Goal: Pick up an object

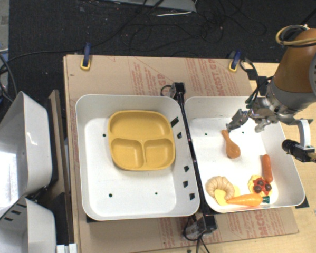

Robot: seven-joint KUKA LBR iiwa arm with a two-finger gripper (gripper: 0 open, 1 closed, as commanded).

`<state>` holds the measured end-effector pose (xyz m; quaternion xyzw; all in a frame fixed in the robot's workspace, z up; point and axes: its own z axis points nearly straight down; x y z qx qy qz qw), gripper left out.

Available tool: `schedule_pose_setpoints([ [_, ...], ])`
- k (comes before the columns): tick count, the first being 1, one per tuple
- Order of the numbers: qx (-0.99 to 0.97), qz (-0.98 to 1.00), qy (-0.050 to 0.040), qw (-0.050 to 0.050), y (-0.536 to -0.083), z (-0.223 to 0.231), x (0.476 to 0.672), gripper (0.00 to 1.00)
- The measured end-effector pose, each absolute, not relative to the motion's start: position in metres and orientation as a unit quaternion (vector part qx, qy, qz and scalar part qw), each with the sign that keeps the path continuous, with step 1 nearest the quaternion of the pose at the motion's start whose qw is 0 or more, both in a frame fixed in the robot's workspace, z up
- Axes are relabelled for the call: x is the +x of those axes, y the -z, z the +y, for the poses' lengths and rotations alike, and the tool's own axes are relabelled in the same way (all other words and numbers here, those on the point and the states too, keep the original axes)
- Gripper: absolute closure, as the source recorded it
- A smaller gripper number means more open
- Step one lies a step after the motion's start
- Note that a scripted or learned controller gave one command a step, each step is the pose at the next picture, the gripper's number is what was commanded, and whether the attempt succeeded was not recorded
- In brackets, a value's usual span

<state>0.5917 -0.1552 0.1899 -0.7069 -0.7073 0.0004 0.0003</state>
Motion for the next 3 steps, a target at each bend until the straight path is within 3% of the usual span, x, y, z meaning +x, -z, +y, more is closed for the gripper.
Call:
schedule_pose_setpoints([
  [1,-0.707,-0.707,-0.0011,0.002,-0.127,-0.151,0.593,0.00],
  [2,-0.707,-0.707,0.0001,-0.001,-0.140,-0.151,0.594,1.00],
  [3,-0.706,-0.708,0.0014,-0.003,-0.185,-0.148,0.601,1.00],
])
